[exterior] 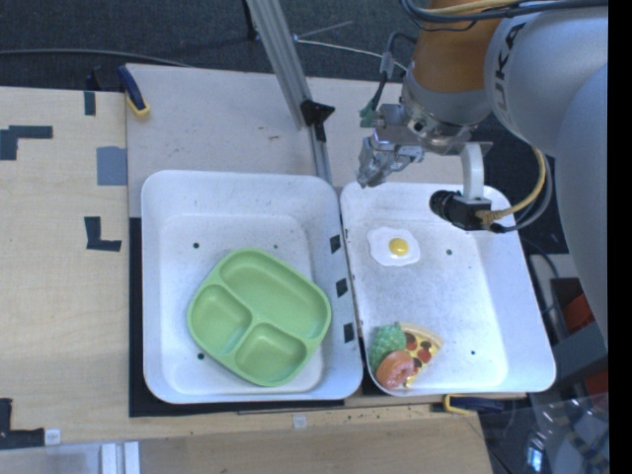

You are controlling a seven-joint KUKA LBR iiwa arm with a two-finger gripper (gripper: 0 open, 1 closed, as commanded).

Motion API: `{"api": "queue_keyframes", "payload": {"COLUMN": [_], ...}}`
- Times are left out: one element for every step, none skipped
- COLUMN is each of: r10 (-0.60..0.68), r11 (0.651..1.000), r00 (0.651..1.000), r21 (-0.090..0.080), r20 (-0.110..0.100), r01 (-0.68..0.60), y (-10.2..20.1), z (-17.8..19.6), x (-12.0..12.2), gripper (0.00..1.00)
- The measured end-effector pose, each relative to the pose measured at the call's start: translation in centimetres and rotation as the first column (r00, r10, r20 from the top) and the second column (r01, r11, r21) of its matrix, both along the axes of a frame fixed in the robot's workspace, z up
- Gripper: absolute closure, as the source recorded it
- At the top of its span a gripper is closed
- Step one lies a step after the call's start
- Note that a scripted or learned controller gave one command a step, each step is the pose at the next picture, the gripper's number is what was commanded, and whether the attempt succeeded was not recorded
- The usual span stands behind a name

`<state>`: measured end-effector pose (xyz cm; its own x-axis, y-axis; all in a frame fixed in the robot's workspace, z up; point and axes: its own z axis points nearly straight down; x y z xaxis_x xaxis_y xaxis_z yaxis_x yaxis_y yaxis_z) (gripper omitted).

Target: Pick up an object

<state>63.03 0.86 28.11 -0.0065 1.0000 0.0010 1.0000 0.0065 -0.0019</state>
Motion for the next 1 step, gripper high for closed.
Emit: {"api": "queue_keyframes", "payload": {"r10": [0.0], "r11": [1.0], "r00": [1.0], "r21": [0.0], "r20": [-0.003], "r01": [0.0], "y": [5.78], "z": [-2.64], "x": [-0.32], "gripper": [1.0]}}
